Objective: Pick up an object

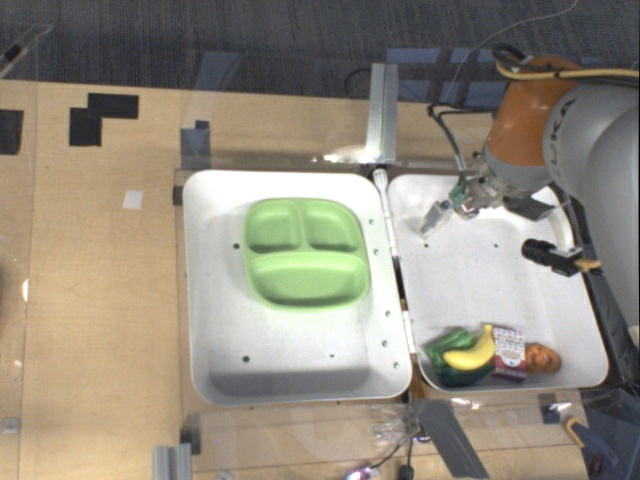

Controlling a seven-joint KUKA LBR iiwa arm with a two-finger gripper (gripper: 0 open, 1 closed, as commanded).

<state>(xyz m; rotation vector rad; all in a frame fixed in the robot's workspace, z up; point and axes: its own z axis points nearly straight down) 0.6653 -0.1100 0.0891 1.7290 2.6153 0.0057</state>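
Observation:
My gripper point(436, 215) hangs over the upper left part of the right bin point(500, 298), pointing down and left from the orange-banded wrist point(520, 128). Nothing shows held in it. The loose objects lie together in the right bin's near corner, well below the gripper: a yellow banana point(473, 352), a green item point(448, 340) against it, a red and white packet point(509, 348) and a small orange-brown thing point(543, 358). A light green divided plate point(303, 252) rests in the left bin point(215, 348).
A metal divider rail point(392, 268) runs between the two bins. A black part point(551, 255) juts over the right bin's right side under the arm. Wooden bench surface point(90, 298) stretches to the left of the bins.

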